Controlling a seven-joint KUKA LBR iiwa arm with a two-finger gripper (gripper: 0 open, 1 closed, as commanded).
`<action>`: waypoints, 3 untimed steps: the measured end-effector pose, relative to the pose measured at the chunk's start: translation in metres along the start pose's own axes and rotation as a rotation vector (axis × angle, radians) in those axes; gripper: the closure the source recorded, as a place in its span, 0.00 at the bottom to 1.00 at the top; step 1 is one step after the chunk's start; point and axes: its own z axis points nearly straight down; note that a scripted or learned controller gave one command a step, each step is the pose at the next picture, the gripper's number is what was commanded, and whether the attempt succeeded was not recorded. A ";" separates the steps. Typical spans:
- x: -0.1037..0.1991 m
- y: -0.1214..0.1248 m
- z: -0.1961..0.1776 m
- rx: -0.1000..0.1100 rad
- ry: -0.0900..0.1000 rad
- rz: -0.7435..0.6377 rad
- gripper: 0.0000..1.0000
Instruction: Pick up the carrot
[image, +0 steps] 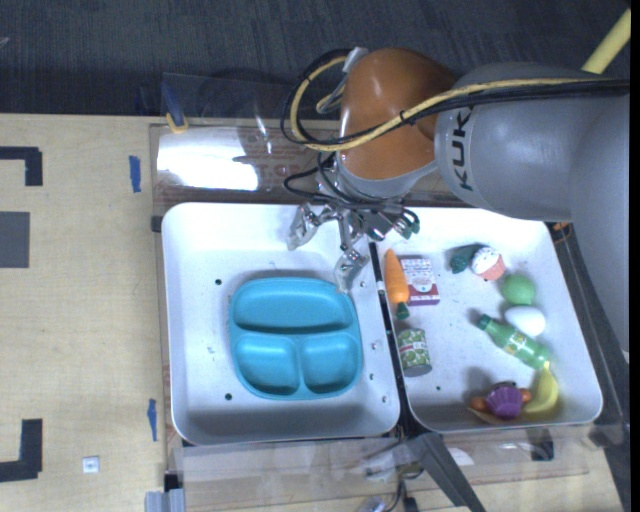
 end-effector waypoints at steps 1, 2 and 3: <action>-0.009 0.049 -0.045 0.003 -0.007 0.063 0.00; 0.072 0.048 -0.050 0.003 -0.001 -0.179 0.00; 0.069 0.049 -0.061 0.004 -0.009 -0.176 1.00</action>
